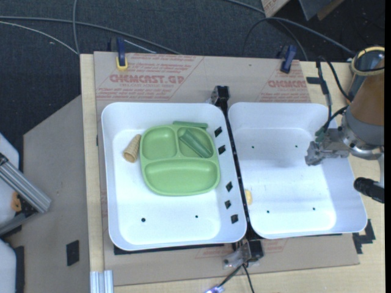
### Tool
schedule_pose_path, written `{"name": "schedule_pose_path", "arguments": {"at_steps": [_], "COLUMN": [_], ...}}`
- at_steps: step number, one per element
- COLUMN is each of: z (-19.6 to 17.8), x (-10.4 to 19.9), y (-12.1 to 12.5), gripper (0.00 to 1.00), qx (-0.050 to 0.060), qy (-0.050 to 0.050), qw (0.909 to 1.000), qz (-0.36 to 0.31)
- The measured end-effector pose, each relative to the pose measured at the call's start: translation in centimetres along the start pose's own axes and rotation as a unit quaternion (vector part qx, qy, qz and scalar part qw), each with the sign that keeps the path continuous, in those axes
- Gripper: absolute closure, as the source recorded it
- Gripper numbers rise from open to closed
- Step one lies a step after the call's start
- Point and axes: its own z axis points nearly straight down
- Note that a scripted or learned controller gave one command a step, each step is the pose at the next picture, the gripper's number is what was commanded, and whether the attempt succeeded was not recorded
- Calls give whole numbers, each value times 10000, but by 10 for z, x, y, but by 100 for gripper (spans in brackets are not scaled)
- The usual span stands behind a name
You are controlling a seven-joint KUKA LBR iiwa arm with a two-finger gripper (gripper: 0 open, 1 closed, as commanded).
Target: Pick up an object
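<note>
Starting with the largest candidate: green divided plate (177,177), flat near the middle of the left bin (165,224). Probably light, stiff moulded plastic, smooth and likely slippery. Too broad to span, so best pinched at the raised rim; expect it to tilt and swing once lifted.

Next down: darker green ridged piece (195,142), lying slantwise in the plate's upper right compartment. Looks like a light, rigid toy. Best taken across its narrow width, mid-length, though hemmed in by the compartment walls.

Smaller again: tan cone (131,147), just beside the plate's left edge, wide mouth toward the bottom of the view. Likely light and hard, apt to roll or squirt out along its taper. Grip near the wide end, across the axis.

Smallest: yellowish bit (247,196), hard against the divider at the left edge of the right bin (293,209). Too small to identify, and awkward to reach so close to the wall.

As for the gripper (313,154): poised over the right bin's right-hand part, with nothing seen in its grasp. Open or closed, impossible to tell from this angle. Well apart from plate, ridged piece and cone, all across the divider; nearer the yellowish bit, yet not close.
</note>
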Motion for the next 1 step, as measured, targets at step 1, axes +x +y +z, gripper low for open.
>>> {"name": "schedule_pose_path", "arguments": {"at_steps": [1], "z": [-54], "x": [4], "y": [11], "gripper": [100], "qx": [-2], "qy": [0], "qw": [10000], "qz": [-3]}}
